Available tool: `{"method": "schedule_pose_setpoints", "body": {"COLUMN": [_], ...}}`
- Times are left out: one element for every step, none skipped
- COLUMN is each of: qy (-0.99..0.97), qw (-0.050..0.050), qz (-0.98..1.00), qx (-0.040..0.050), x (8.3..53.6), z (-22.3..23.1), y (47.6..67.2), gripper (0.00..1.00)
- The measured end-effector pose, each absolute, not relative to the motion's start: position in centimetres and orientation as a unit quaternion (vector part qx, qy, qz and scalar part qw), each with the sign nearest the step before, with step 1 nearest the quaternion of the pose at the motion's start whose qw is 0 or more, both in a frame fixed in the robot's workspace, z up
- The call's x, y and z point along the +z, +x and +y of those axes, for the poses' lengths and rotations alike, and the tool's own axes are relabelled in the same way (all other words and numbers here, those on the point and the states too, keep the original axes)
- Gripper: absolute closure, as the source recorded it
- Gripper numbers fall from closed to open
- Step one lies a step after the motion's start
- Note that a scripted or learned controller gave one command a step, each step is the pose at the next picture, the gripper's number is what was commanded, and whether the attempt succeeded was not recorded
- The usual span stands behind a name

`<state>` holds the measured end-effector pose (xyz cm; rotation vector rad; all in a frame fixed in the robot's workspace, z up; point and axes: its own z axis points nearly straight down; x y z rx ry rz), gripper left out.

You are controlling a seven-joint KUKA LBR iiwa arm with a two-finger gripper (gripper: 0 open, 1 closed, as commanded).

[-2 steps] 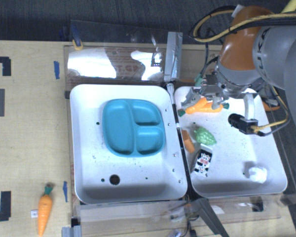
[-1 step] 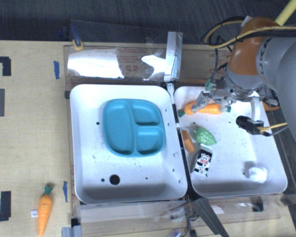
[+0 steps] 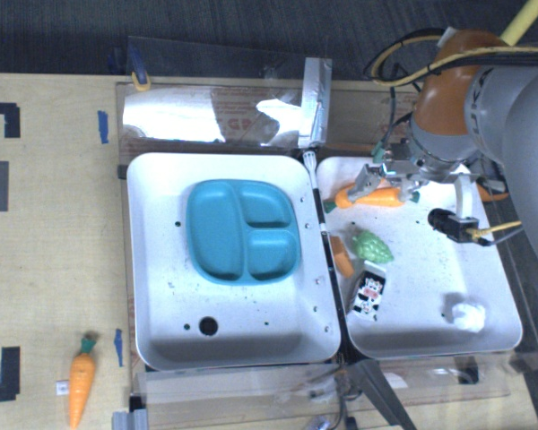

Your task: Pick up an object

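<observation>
Camera view, from above at a slant: we see the two-finger gripper down in the right shallow white bin, at its far-left corner. An orange carrot-shaped toy lies right under and at the fingertips, long axis running roughly left-right across the bin, one end w/ a bit of green toward the right. The metal fingers look to straddle the carrot's upper side, slightly apart and touching or nearly touching it. We can't confirm a clamp, since the carrot seems to rest on the bin floor, so we judge it as closing-in, not a secured hold.

The grey arm w/ orange band comes in from the right/top, wrist pitched steeply down over the bin's back edge.

Other items in the right bin:
- green leafy plastic piece, just below the carrot
- small orange block by the divider
- black-and-white patterned box, mid-bin
- white crumpled lump, near corner

The left shallow white bin holds a blue divided plastic tray. A second orange toy carrot lies on the wooden bench, well apart from the arm.

Our read: the grasp should go across the carrot's short axis, i.e. fingers closing front-to-back. The risk is the toy rolling toward the divider.
</observation>
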<state>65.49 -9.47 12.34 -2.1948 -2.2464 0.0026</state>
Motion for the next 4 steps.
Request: {"method": "schedule_pose_setpoints", "body": {"qy": [-0.712, -0.712, -0.734, -0.735], "qw": [-0.001, -0.001, -0.002, 0.001], "qz": [-0.702, -0.702, -0.679, -0.678], "qx": [-0.0006, -0.0004, -0.0040, 0.0009], "x": [8.7, 9.8, 22.0, 21.4], "z": [-9.3, -9.3, 0.6, 0.2], "y": [66.7, 66.8, 66.8, 66.6], "gripper": [0.00, 1.00, 1.00, 0.00]}}
